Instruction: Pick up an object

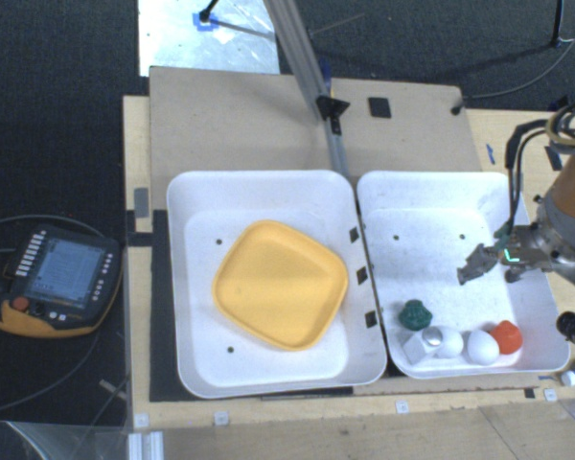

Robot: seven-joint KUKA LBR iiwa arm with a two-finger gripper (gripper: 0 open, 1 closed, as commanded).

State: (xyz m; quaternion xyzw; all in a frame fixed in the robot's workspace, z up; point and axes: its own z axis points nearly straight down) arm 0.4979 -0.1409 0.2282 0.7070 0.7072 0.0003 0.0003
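The right bin (431,209) holds a dark green lump (416,313), a grey and white small object (431,341), a white ball (482,346) and a red-orange ball (506,335), all bunched along its near edge. My gripper (491,264) hangs over the right side of this bin, above and to the right of the green lump, apart from every object. Nothing shows between its fingers.
The left bin (196,257) carries a square yellow plate (281,284). A teach pendant (56,279) lies on the floor at the left. A slanted metal pole (302,51) crosses the brown board behind the bins. Cables hang beside the arm at the right.
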